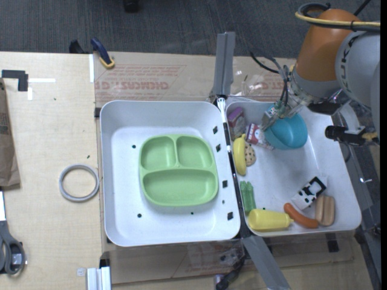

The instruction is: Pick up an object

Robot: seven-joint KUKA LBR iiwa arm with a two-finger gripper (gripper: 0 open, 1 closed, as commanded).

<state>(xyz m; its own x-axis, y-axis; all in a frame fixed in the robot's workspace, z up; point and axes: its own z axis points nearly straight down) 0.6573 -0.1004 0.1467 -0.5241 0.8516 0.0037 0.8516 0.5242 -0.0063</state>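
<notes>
We see the arm [338, 47], smooth grey casing with a glossy orange band, reaching in from the right to the far end of the right bin [338, 180]. Its gripper [282, 110] sits right at the rim of a teal bowl [290, 133], a rounded, smooth plastic shape lying near the bin's far wall. Whether the claw is released, clenched or grasping the bowl's rim, we cannot tell.

Beside the bowl, toward the divider, lies a small red-and-white packet [259, 135], and behind it a dark purplish item [236, 121] that we cannot name. Along the divider rests a curved yellow banana [239, 156], touching a round speckled cookie [249, 155]. Nearer the front we find a ribbed green piece [247, 196], a blocky matte yellow piece [268, 220], a glossy orange-red sausage [300, 217] just beside a tan bun-like piece [325, 209], and a black-and-white patterned box [309, 192] tilted above them.

The left bin [118, 162], a shallow white tray with rounded corners, holds a pale green divided plate [178, 171], smooth plastic with two small compartments at the far side and one large one nearer us.

On the pale wooden bench [48, 132] to the left lies a grey ring [79, 182], well apart from the bins. A sheet of brown printed cardboard [151, 80] lies behind the left bin.
</notes>
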